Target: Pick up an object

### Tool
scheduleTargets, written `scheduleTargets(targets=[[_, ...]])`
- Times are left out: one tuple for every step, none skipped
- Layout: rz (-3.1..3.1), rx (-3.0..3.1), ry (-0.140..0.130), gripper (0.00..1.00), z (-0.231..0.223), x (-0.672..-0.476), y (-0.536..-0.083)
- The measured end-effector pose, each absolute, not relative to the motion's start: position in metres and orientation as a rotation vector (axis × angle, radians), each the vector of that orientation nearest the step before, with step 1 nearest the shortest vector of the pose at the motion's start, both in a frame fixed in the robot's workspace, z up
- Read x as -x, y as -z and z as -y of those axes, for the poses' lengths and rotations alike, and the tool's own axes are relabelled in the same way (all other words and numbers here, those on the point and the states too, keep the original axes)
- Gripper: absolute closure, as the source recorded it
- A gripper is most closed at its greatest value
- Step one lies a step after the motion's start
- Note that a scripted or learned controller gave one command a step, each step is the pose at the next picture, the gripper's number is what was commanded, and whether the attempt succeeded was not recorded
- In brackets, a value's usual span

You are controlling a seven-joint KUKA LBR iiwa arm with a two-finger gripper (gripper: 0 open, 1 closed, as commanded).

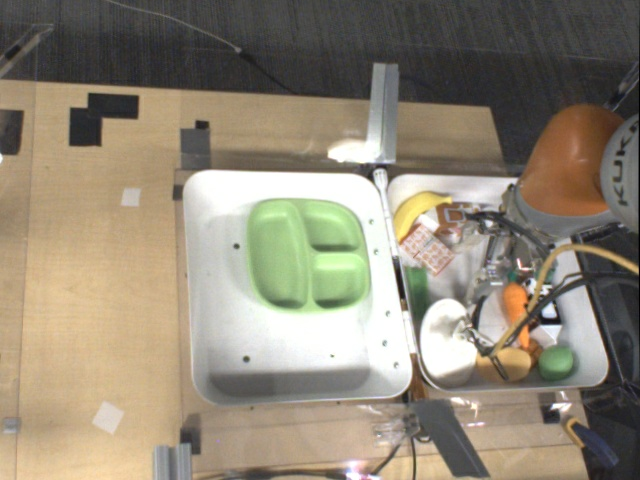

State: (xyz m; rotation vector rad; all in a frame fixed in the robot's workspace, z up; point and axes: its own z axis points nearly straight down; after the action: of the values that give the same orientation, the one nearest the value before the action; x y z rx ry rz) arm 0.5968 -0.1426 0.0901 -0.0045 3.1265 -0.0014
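Observation:
The right bin (470,181) holds a yellow banana (418,209), a red-and-white checkered packet (430,251), a green item (416,286), a white cup (446,338), an orange carrot (515,303), a tan roll (508,364) and a green ball (556,361). My gripper (492,266) hangs low in the middle of this bin, between the packet and the carrot and just above the cup. Cables and the wrist hide its tips, and I see nothing held in it.
The left bin (215,298) holds a light green divided plate (305,253). A metal post (384,108) stands behind the seam between the bins. The arm's orange band (570,163) overhangs the right bin's far right corner. Wooden bench surface stretches to the left.

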Motion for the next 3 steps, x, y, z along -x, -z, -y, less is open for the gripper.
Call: scheduleTargets(targets=[[-3.123, 0.033, 0.005, 0.00, 0.153, -0.530, -0.092], [-3.096, 0.041, 0.012, 1.00, 0.152, -0.538, -0.107], [-3.111, 0.320, 0.008, 1.00, 0.197, -0.545, -0.216]])
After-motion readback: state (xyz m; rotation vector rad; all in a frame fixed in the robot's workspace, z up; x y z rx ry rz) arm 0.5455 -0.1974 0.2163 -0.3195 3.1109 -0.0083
